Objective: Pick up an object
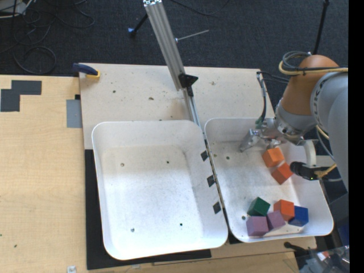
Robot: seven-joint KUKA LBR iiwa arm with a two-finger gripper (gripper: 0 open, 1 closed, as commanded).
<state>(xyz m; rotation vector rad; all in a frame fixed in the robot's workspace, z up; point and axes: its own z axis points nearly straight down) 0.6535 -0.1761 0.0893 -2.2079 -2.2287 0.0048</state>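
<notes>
Grey KUKA arm with orange band [307,90] reaching into the right-hand shallow white plastic bin [227,169], metal two-finger gripper [254,139] near the bin's far wall, fingers apart, nothing between them. Two orange blocks [276,164] just beside the gripper, toward the bin's right wall. Green, purple, orange and blue cubes [276,214] clustered at the bin's near right corner. Left-hand white bin [114,152] alongside.

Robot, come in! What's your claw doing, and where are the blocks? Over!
Gripper low in right bin, nothing seen held. Two orange blocks beside it. Block cluster at near corner. Nothing in the way.
</notes>
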